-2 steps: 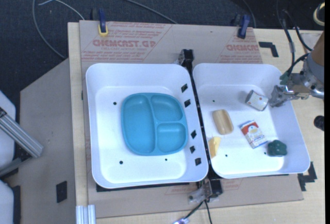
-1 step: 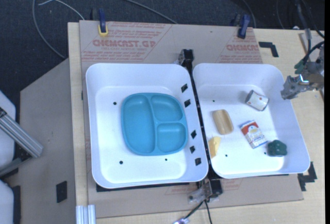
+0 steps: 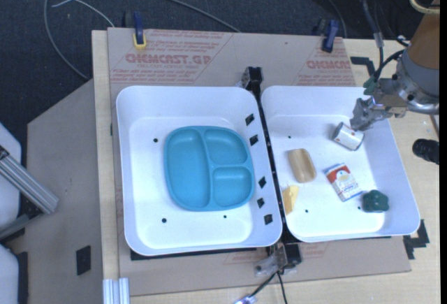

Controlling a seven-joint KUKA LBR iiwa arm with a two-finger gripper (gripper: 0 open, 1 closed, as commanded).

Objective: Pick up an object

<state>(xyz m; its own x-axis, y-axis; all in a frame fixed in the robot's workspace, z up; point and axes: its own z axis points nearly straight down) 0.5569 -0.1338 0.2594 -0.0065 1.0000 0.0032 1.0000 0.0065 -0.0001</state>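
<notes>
My gripper (image 3: 362,118) hangs low over the far right part of the right bin (image 3: 318,229). The arm comes in from the right edge. Right below and in front of the gripper lies a small silver-white can-like object (image 3: 346,137), tilted on its side and touching or nearly touching the gripper's tip. Further forward in the same bin lie a tan bread-like piece (image 3: 302,164), a small yellow wedge (image 3: 289,198), a red and white packet (image 3: 343,182) and a dark green lump (image 3: 375,202).
The left bin (image 3: 136,156) holds a blue divided plate (image 3: 208,168). Black clips run along the divider (image 3: 258,149) between the bins. Blue clamps (image 3: 139,29) hold the cardboard base at the back. Cables trail over the dark floor behind.
</notes>
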